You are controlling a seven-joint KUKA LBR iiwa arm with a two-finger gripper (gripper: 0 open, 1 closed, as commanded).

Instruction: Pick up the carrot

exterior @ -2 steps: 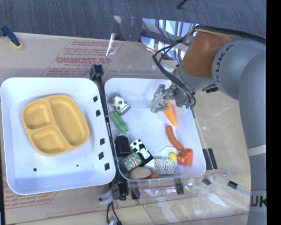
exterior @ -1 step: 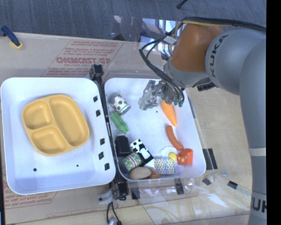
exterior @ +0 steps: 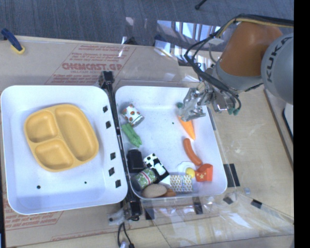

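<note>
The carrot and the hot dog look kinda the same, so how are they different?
The carrot is orange and tapers to a point; the hot dog is redder with rounded ends. The carrot lies right under the gripper; the hot dog lies nearer the bin's front. Both are small, long toys in the right bin.
</note>
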